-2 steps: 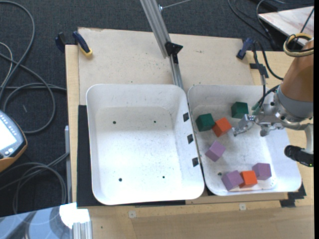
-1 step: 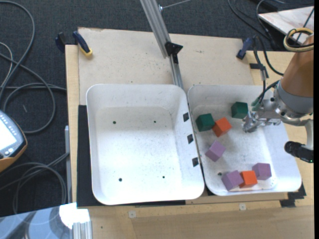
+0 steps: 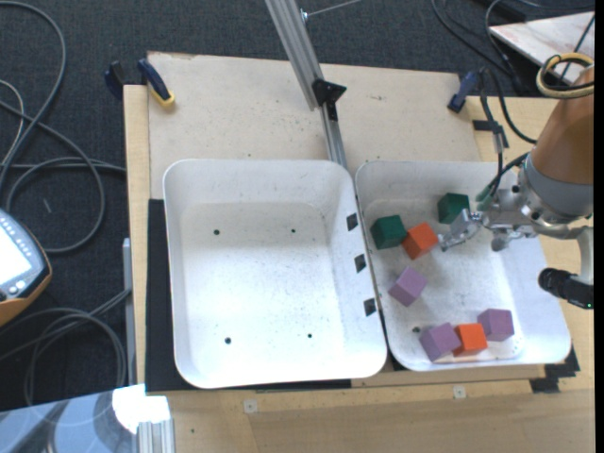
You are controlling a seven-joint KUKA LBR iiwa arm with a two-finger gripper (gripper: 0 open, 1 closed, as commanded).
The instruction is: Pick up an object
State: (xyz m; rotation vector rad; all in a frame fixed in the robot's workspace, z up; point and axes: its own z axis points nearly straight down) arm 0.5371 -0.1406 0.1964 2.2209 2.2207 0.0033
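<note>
Several small blocks lie in the right bin (image 3: 538, 281). Near its far left sit a green block (image 3: 387, 231) and an orange block (image 3: 421, 241), touching each other. A second green block (image 3: 454, 206) sits further back. A purple block (image 3: 408, 286) lies alone mid-bin. Along the near edge, two purple blocks (image 3: 439, 340) (image 3: 496, 324) flank an orange block (image 3: 471, 338). My gripper (image 3: 465, 226) reaches in from the right, low over the bin, just right of the orange block and in front of the second green block. No block shows in its grasp.
The left bin (image 3: 189, 253) stands beside the right one, their rims meeting at the middle. A slanted metal rail (image 3: 300, 45) runs down to the bins' junction. Clamps sit at the board's far corners. Cables lie on the floor around the bench.
</note>
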